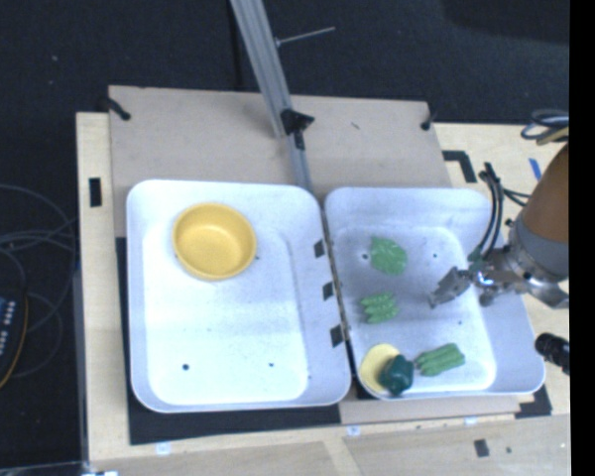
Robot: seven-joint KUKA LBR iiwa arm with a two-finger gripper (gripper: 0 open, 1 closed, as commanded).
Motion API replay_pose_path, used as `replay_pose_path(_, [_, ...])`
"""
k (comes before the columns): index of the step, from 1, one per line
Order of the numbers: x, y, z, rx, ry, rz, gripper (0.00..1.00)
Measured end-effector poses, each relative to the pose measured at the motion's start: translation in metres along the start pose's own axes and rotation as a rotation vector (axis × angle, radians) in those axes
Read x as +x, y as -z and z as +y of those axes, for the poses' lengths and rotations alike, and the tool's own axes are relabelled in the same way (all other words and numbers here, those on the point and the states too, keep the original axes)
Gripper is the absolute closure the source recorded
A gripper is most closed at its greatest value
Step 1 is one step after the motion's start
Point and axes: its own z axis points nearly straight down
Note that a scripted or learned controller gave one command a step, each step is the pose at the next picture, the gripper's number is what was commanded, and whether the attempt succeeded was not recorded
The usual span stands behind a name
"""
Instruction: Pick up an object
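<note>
Green toys (387,256) scattered across right bin (496,206), nearest pieces mid-bin, reachable from that bin's right edge. End effector (456,288) poised above bin's right half, spread wide, gripping nothing, presumably lining up a descent.

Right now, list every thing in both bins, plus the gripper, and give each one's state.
yellow bowl: upright, alone in the left bin.
upper green piece: loose in the right bin.
middle green piece: loose, untouched.
lower green piece: loose near the front wall.
small yellow cup: a dark green object rests on it.
gripper: over the right bin, holding nothing.
</note>
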Motion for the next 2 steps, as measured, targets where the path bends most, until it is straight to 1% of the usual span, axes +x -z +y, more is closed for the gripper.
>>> replay_pose_path(1, [0.003,-0.062,0.001,0.0,0.0,0.0,0.0])
replay_pose_path(2, [0.002,-0.049,0.003,-0.007,-0.001,0.0,1.0])
